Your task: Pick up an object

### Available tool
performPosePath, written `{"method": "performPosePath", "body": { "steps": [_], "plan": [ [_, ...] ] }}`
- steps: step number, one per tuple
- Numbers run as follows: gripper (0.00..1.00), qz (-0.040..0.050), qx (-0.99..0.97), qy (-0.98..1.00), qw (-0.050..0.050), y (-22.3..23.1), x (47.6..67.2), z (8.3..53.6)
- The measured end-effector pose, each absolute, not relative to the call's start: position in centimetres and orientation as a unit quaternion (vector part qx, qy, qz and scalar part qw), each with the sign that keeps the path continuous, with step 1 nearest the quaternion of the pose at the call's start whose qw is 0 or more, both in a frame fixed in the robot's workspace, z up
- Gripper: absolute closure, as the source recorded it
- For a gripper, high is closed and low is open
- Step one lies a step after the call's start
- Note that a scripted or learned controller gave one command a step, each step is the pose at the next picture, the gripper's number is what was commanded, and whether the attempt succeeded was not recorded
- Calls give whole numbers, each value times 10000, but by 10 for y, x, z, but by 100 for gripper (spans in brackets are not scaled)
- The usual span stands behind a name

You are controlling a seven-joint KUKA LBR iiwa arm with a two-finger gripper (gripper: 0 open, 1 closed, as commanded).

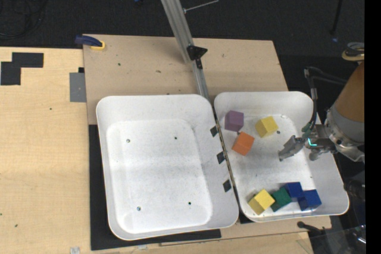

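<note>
In the camera view, the gripper (pixel 297 147) hangs over the right part of the right bin (pixel 300 98), reaching in from the right. Its fingers stand apart with nothing between them. To its left, in the far half of that bin, sit a purple cube (pixel 234 121), a yellow cube (pixel 266 126) and an orange cube (pixel 243 143), close together but apart from the gripper. Along the near edge lie another yellow block (pixel 261 201), a green block (pixel 281 198) touching it, and two blue blocks (pixel 302 196) just beside the green one. The left bin (pixel 119 105) lies alongside.
</note>
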State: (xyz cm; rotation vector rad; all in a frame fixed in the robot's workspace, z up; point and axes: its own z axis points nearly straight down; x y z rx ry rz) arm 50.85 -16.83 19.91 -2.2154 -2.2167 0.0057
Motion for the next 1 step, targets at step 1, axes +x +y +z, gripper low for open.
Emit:
{"method": "performPosePath", "body": {
  "steps": [1],
  "plan": [
    [0, 6, -7077, -7065, 16, -169, 509, 201]
  ]
}}
